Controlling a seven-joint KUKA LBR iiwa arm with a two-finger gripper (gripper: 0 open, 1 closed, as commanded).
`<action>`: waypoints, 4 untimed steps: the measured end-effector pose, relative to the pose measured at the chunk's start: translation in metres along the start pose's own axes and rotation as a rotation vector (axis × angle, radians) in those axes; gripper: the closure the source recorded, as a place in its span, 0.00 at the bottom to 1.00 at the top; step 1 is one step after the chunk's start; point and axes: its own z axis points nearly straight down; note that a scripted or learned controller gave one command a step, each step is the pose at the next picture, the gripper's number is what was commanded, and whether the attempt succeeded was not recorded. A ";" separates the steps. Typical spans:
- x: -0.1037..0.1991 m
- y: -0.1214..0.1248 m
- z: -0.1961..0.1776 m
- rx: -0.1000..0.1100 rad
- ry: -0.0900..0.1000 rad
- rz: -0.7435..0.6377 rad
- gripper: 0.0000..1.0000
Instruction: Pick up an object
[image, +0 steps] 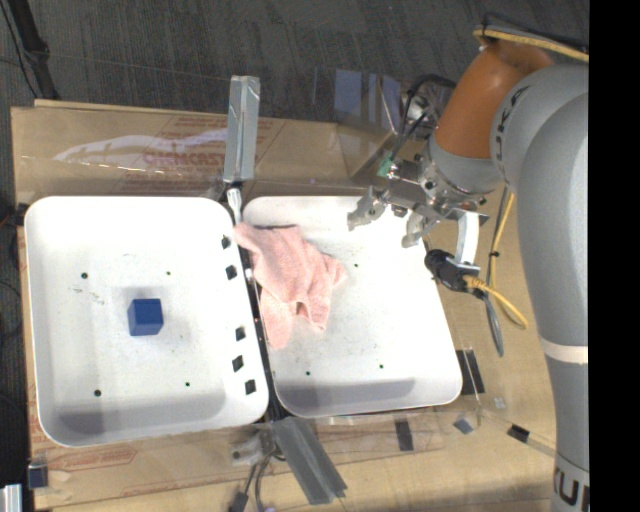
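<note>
A crumpled pink cloth (290, 275) lies in the right bin (400, 330), against its left wall, one corner draped over the divider. A small blue cube (146, 316) sits in the left bin (70, 260), left of its middle. My gripper (388, 222) hangs over the far part of the right bin, to the right of the cloth and apart from it. Its two fingers (362, 213) are spread wide, and nothing is between them.
A grey metal post (241, 130) stands upright behind the gap between the bins. Black clips (239, 335) line the divider. Cables and a yellow wire (505, 295) hang off the wrist at the right bin's right rim. Cardboard lies under both bins.
</note>
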 end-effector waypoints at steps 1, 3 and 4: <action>-0.003 -0.006 0.139 0.000 0.001 -0.137 0.00; 0.074 0.021 0.141 0.000 -0.001 -0.375 0.00; 0.074 0.020 0.135 0.006 0.000 -0.378 1.00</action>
